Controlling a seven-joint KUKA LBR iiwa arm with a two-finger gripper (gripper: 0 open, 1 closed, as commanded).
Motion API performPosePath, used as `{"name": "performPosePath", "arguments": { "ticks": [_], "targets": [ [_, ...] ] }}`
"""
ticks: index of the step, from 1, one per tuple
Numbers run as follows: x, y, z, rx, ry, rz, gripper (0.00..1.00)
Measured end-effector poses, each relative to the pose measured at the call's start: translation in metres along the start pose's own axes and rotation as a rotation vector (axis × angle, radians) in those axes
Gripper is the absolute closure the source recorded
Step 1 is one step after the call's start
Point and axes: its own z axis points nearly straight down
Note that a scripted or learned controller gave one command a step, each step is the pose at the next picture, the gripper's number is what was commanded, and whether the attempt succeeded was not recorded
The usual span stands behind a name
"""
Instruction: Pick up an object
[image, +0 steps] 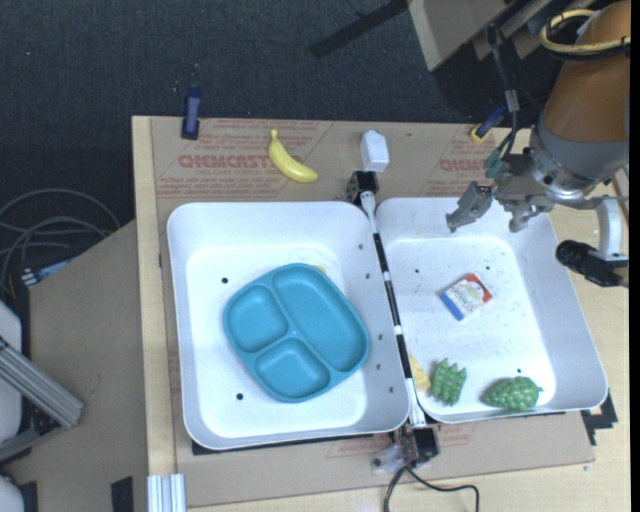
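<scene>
My gripper (497, 208) hangs over the far edge of the right bin (560, 300), its two fingers spread apart and nothing between them. Below it in that bin lies a small white packet with red and blue print (466, 295). Near the bin's front edge sit two green toy vegetables, one spiky (448, 381) and one leafy (513, 393). A blue sectioned tray (293, 331) fills the middle of the left bin (200, 300).
A yellow banana (289, 160) lies on the cardboard behind the left bin. A white clip (375, 150) and a blue object (192, 112) rest at the bench's far edge. A black divider (385, 280) runs between the bins.
</scene>
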Motion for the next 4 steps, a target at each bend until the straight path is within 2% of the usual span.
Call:
{"name": "performPosePath", "arguments": {
  "ticks": [1,2,3,4],
  "targets": [
    [-0.035,-0.023,0.076,0.002,0.0,0.001,0.0],
    [-0.024,-0.016,0.165,-0.008,-0.003,0.001,0.0],
    [-0.027,-0.014,0.153,-0.014,-0.009,0.002,1.0],
    [-0.027,-0.014,0.153,-0.013,-0.009,0.002,0.0]
  ]
}}
